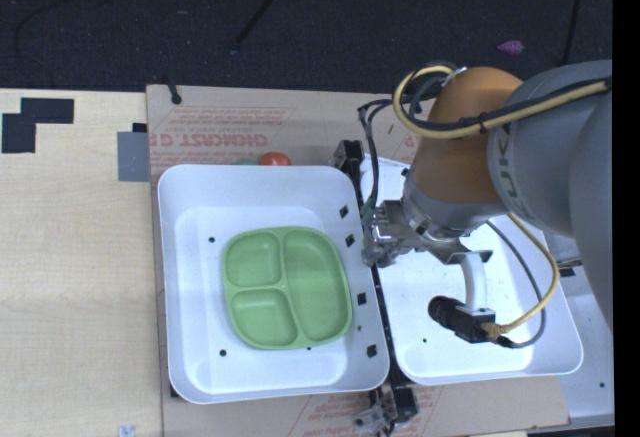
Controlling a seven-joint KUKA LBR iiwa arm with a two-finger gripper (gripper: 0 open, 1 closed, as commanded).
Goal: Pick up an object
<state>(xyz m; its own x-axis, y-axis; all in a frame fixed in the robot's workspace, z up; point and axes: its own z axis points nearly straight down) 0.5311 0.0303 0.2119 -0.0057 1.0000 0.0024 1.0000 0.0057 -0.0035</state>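
Plainly, the one loose thing in the bins is a green plate [287,287]. It is a rounded, pale green tray split into three wells, two side by side at its far end and a wider one at its near end. It lies flat on the floor of the left bin [190,225], about midway between the bin's far and near walls and closer to the right wall than the left.

The arm [560,165] comes in from the right and bends down over the right bin [540,353], with its orange band [465,140] above the bin's far half. The gripper [380,243] sits low at the right bin's left wall, just beside the strip where the two bins meet. It is near the plate's right rim but apart from it. How wide the gripper stands cannot be told, since the wrist hides it from above, and nothing shows between its tips.

Both bins rest side by side on a brown cardboard sheet [230,120] laid over the pale wooden bench [70,265]. A small red thing [273,160] lies on the cardboard just behind the left bin's far wall.
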